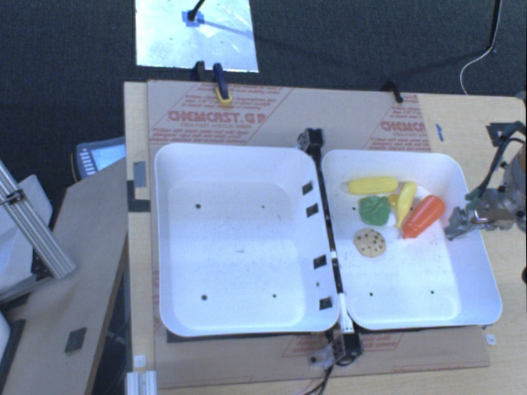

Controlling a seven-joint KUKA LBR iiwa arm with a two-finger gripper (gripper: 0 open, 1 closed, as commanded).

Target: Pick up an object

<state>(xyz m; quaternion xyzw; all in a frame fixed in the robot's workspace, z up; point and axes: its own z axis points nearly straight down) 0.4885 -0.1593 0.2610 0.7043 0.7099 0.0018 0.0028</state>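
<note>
The right bin [461, 303] holds a cluster of toy food in its upper half: a yellow corn cob [372, 186], a green leafy piece [375, 211], a yellow banana-like piece [405, 201], an orange carrot [422, 216] and a round speckled cookie [370, 242]. My gripper [458, 221] reaches in over the bin's right rim, a short way right of the carrot's tip. Nothing shows between its fingers.
The left bin [177, 303] lies beside the right one, joined by a black clipped seam [323, 237]. Both rest on a cardboard sheet [247, 113] on the wooden bench. A cable [492, 31] hangs at the top right.
</note>
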